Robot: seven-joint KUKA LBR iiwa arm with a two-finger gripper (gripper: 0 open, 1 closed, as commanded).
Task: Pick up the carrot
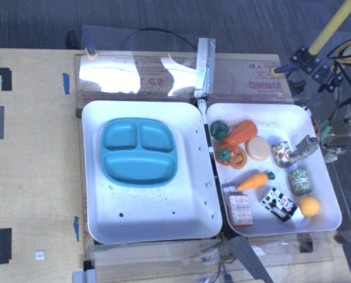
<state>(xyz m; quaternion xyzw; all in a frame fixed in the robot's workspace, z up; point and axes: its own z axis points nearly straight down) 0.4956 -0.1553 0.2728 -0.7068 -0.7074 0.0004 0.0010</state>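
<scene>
The carrot (253, 180) is a small orange piece with a green tip pointing right, lying near the middle of the right bin (331, 217). My gripper (305, 147) is a grey shape at the bin's right side, above and to the right of the carrot and apart from it. It hangs next to a small can (281, 152). Nothing shows in its grasp.
Around the carrot lie a larger orange-red vegetable with a green top (241, 132), a round cream piece (258, 149), a red-and-white box (240, 209), a black-and-white carton (278, 203), a green jar (301, 181) and an orange fruit (308, 206). The left bin (99, 217) holds a blue divided plate (139, 151).
</scene>
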